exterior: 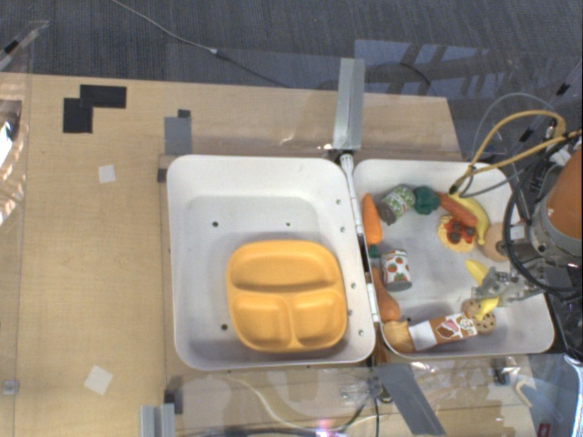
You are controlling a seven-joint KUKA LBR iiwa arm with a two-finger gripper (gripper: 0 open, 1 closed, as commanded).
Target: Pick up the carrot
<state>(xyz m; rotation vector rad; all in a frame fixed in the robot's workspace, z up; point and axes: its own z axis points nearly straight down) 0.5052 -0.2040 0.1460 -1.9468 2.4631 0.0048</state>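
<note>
Gripper point(496, 291), grip unreadable, hovers lower right; it should cross to the carrot point(372, 219) by the bin point(537, 340) divider, descending squarely.

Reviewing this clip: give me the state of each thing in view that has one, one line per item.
carrot: lying along the right bin's left wall, not gripped.
small can: lying mid-bin, label up.
yellow divided plate: right way up in the left bin, compartments bare.
gripper: low over the right bin's right side, away from the carrot.
</note>
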